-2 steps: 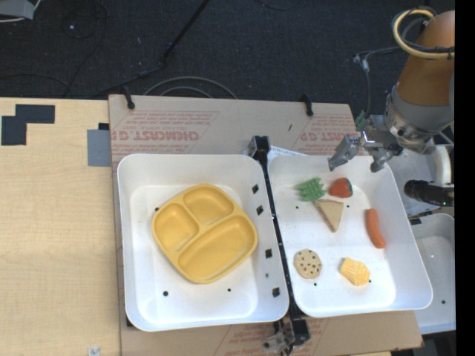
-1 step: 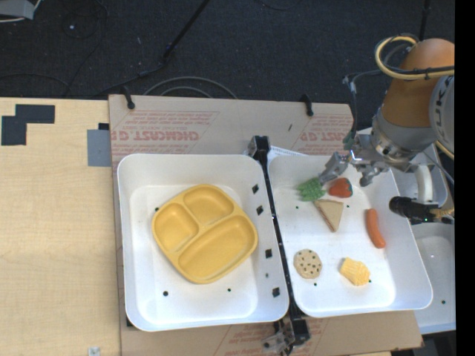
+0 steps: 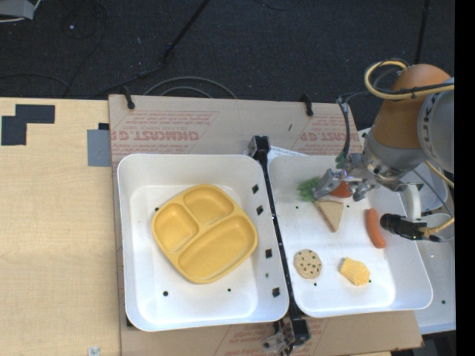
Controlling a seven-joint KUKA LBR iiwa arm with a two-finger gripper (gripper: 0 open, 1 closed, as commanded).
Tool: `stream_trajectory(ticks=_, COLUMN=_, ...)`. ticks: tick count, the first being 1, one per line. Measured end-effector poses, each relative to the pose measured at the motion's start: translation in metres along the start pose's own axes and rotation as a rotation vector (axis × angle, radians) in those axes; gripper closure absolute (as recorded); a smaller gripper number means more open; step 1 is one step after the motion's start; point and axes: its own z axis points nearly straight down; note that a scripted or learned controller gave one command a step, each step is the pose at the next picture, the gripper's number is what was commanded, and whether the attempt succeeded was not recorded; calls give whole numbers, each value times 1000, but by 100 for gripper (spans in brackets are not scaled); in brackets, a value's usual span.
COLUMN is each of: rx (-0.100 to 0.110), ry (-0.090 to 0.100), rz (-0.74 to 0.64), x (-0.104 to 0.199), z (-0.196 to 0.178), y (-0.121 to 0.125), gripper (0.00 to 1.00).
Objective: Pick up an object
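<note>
Camera view shows a small red-orange piece between the fingers of the tool, which is closed around it low over the right bin, near the back. A green item sits just beside it, a tan wedge just in front. Nearby lie a sausage, cookie and yellow chunk. The left bin holds a yellow divided plate.

Grey arm with orange band, yellow cable loop.
</note>
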Motion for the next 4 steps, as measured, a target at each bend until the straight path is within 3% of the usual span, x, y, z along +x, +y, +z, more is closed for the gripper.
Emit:
stream_trajectory(ticks=1, rx=-1, ry=0, rz=-1, x=-3, z=56, y=9, gripper=0)
stream_trajectory(ticks=2, rx=-5, ry=-1, rz=1, x=-4, z=42, y=9, gripper=100)
stream_trajectory(ticks=4, rx=-10, ry=-1, rz=-1, x=2, z=-65, y=0, gripper=100)
